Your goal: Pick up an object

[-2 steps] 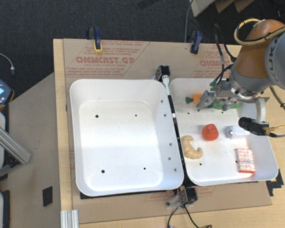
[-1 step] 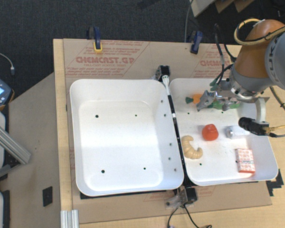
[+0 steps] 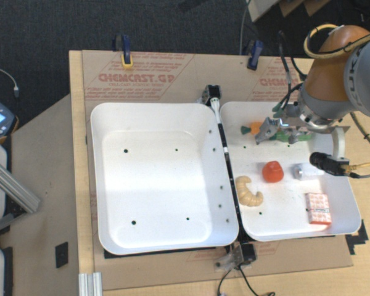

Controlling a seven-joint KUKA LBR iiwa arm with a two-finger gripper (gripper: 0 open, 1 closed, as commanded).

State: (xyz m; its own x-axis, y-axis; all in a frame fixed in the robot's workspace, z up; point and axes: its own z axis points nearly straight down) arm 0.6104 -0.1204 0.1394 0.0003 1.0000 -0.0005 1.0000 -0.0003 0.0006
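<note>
Two shallow white bins sit on a counter (image 3: 172,69) of cardboard printed "CHEMCAST". Whether the pincer (image 3: 266,132) is clenched cannot be told. Just beside its tip lies a small orange-and-green piece (image 3: 251,128); below it a red rounded object (image 3: 272,172), a tan curved pastry (image 3: 249,192), a pink-white carton (image 3: 318,208).
</note>
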